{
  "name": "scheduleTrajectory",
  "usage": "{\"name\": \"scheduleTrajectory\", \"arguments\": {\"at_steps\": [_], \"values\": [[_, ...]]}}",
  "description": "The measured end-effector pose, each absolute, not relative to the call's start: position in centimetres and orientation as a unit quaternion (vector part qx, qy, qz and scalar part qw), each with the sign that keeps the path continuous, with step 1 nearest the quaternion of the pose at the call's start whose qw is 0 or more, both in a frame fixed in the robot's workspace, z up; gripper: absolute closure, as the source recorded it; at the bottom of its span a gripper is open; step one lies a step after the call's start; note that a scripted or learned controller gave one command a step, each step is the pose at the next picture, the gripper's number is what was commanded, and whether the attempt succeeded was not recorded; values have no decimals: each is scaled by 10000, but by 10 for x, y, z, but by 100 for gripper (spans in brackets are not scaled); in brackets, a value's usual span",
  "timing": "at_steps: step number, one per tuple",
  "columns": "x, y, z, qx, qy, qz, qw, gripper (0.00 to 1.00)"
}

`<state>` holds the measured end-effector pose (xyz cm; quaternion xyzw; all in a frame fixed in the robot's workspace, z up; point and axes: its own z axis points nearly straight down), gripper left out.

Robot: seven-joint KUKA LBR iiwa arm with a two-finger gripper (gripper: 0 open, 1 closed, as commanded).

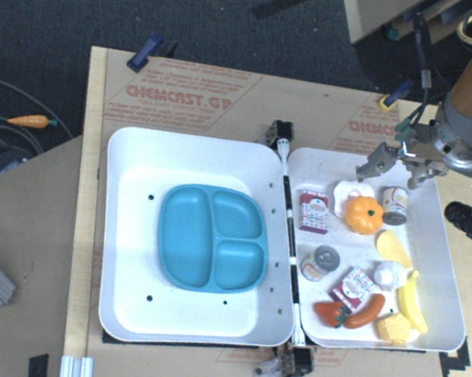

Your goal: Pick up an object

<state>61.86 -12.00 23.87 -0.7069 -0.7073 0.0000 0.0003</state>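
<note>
We count two shallow white plastic bins: left bin, right bin. Left one has one light-blue three-compartment plastic plate. In the right bin we see: one small orange pumpkin, one yellow banana, one reddish-brown sausage, one red pepper-like piece, two small printed packets, dark red and pink-white, one small can lying on its side, one round grey lid. A few pale yellow and white bits we can't classify.
</note>
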Motion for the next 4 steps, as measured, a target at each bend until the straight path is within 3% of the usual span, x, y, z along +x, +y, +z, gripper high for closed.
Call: {"name": "scheduleTrajectory", "arguments": {"at_steps": [1, 2, 3, 4], "values": [[644, -154, 95, -7076, -7066, 17, 27, 0], [646, -154, 108, -7074, -7068, -4, -6, 100], [646, -154, 108, -7074, -7068, -2, -4, 0], [661, -115, 86, -7069, -7074, -4, -10, 0]]}}
